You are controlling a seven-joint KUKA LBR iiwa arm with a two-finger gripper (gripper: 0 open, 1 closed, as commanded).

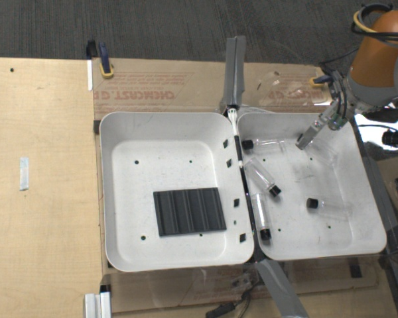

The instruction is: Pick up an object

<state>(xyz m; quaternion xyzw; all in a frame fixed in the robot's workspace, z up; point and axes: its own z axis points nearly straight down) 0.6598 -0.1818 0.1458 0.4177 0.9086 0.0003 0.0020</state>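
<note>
The table (40,144) is a wide tan board carrying two shallow white bins side by side. The left bin (119,144) holds one dark ribbed slab (189,211), lying flat toward six o'clock in its floor. The right bin (358,197) holds several clear tubes with black caps: one along its top edge near eleven o'clock (262,144), one slanting by the divider at nine o'clock (263,179), one running lengthwise down the divider toward seven o'clock (260,214), and a small one toward four o'clock (322,205).

The arm (375,58) comes in from two o'clock, and its gripper (308,138) hangs over the upper part of the right bin, tilted down and leftward. I cannot tell from here how the tips are set, and nothing shows between them.

The nearest tube seems the likeliest pick. It lies at about nine o'clock from the tip, close by, its long axis running left to right along the bin's upper wall.
</note>
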